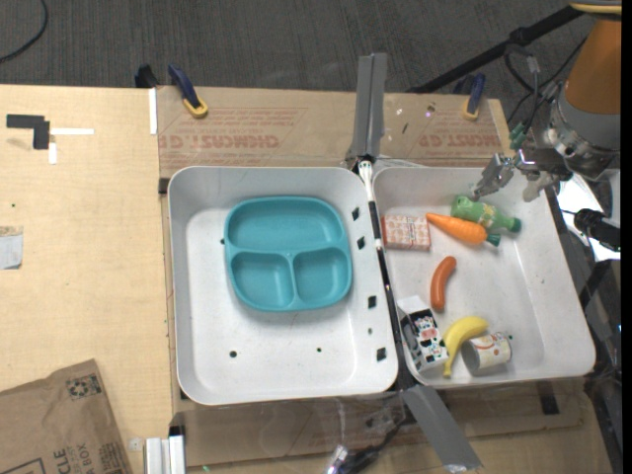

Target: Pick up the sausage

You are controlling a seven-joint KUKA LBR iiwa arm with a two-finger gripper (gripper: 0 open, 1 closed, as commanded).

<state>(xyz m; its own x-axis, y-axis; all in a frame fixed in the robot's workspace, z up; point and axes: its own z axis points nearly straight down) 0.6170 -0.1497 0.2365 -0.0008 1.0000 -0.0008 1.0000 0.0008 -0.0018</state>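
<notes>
The sausage [443,280] is a short orange-red link lying nearly upright in the middle of the right bin [553,294], with nothing on top of it. My gripper [512,184] hangs over the bin's far right corner, well above and to the right of the sausage. It is open with nothing between its fingers. A carrot [456,228] and a green bottle [486,213] lie between the gripper and the sausage.
A pink box [406,231] sits at the right bin's left wall. A banana [461,339], a small can [487,354] and a printed carton [422,336] crowd the near edge. The left bin [197,344] holds a teal divided plate [288,253].
</notes>
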